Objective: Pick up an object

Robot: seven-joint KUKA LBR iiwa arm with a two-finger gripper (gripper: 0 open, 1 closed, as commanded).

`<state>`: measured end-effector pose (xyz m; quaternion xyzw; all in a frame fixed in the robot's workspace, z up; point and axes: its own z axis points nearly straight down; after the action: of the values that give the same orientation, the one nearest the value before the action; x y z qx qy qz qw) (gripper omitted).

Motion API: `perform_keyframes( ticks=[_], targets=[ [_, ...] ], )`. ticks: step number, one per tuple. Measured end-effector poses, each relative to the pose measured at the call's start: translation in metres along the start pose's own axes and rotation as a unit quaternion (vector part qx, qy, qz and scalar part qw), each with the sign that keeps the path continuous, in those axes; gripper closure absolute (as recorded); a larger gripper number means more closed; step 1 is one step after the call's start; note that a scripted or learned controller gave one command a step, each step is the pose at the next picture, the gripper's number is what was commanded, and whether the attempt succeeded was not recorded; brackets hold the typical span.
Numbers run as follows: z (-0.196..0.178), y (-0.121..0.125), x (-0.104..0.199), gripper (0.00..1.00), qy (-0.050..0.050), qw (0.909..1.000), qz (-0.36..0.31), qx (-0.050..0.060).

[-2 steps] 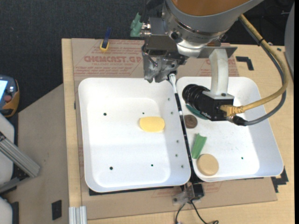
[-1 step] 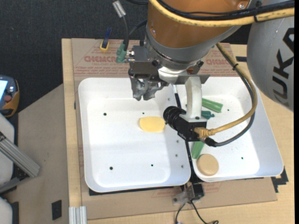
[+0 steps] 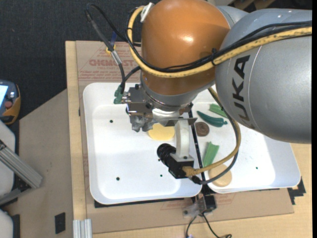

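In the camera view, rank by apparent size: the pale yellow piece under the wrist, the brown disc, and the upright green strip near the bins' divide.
1. Pale yellow piece, though the arm hides part of it.
2. Green strip.
3. Brown disc, smallest.

- Dark grey carpeted floor [image 3: 34, 43] around the bench on the upper and left sides.
- Flat brown cardboard sheet with red printed lettering [image 3: 99, 58] spread beneath the bins.
- Slanted grey metal rail [image 3: 17, 162] at the left edge, crossing the floor.
- Bright, even light from above, glossy glare on white plastic.
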<state>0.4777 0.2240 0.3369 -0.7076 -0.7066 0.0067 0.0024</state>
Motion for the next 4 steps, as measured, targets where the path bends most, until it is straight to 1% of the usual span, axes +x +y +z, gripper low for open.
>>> perform_keyframes(
  ticks=[1, 2, 3, 4],
  targets=[
    [0.233, 0.002, -0.028, 1.0, 0.0, 1.0, 0.001, 0.0],
    [0.138, 0.003, 0.003, 1.0, 0.005, 0.9999, -0.002, -0.009],
    [0.221, 0.014, -0.098, 1.0, 0.002, 1.0, 0.003, -0.002],
    [0.113, 0.01, -0.082, 1.0, 0.005, 0.9999, -0.002, -0.011]
  ],
)
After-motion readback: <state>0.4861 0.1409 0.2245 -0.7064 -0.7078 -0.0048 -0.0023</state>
